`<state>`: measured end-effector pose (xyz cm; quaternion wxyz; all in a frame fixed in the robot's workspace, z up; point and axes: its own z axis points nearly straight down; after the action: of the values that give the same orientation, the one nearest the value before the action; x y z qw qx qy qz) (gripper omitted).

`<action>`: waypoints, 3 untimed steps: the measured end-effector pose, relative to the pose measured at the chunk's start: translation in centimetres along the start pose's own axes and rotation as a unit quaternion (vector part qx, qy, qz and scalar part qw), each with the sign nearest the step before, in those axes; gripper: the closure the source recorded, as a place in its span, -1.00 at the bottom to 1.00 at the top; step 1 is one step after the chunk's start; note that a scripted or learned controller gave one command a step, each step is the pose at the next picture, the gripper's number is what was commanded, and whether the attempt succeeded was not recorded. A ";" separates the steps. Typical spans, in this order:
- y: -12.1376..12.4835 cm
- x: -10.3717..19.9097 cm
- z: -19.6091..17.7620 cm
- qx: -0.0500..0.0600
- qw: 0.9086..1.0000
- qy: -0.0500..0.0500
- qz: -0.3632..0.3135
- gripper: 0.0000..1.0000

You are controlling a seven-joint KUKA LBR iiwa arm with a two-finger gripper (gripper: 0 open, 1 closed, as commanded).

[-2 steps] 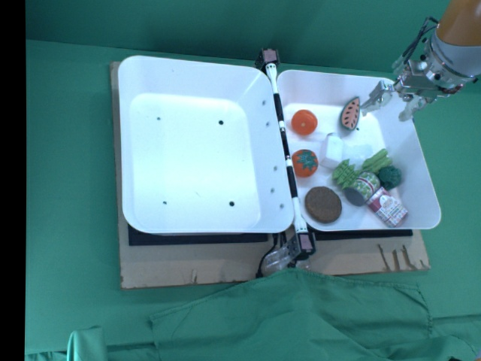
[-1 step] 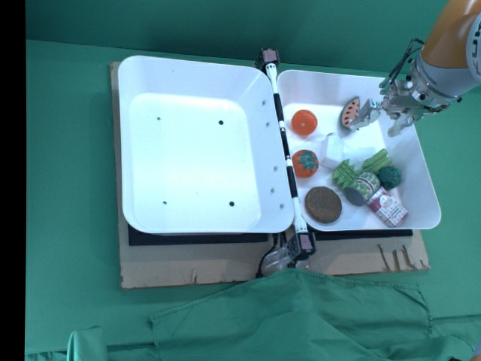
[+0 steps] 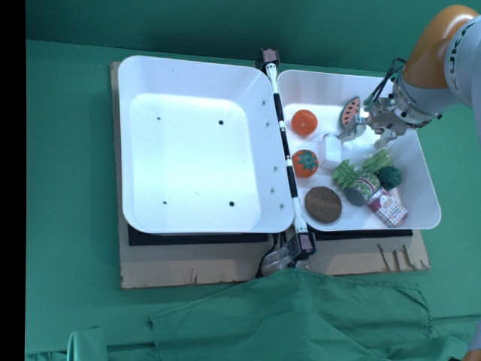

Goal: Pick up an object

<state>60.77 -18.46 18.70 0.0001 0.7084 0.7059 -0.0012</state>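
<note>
At right of frame, the end effector (image 3: pixel 373 121) (grip state unclear) hovers touching the red watermelon-slice toy (image 3: pixel 349 113) on its left.

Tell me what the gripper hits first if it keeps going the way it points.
Probably the watermelon-slice toy, lying right beside the gripper in the right white bin; the small white block sits just beyond. Depth is hard to judge from above.

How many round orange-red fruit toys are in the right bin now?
2. An orange one sits near the divider, and a red one with a green top lies just below it. More may hide under the claw.
</note>
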 end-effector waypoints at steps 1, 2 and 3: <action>0.3 -0.2 0.2 -0.005 1.000 -0.001 0.000 -1.00; 0.5 -0.4 -1.3 -0.012 1.000 -0.004 0.001 1.00; 0.9 -0.1 -6.0 -0.006 1.000 -0.001 -0.001 1.00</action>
<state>61.70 -18.58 24.72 0.0052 0.7078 0.7064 0.0023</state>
